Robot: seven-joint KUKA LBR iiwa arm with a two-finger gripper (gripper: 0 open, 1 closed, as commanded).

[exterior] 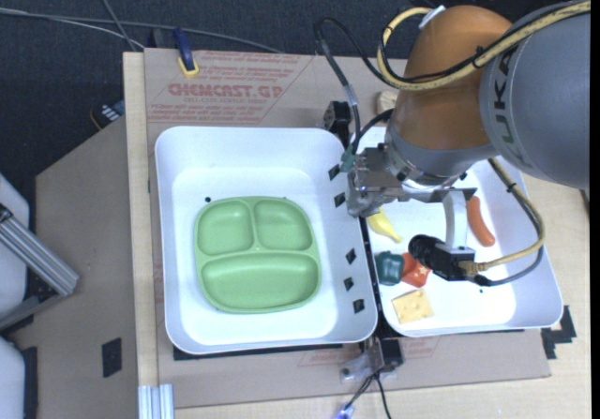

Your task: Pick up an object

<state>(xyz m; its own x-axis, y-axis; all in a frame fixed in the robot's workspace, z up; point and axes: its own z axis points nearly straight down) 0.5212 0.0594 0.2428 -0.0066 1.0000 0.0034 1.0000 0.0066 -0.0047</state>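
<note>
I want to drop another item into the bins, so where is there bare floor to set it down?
Bare white floor rings the green three-compartment plastic plate in the left white bin, widest along its far wall. The right white bin is crowded: yellow banana-shaped piece, teal block, yellow cracker-like square, orange sausage-shaped piece. Its near right corner stays bare.

Small objects clustered in right bin (534,309), below gripper (367,204). Yellow banana-like piece (383,226) just beneath jaws. Teal block (388,266) and red piece (414,272) lower, side by side. Yellow cracker-like square (412,306) lowest. Orange sausage (480,221) off to right.
</note>
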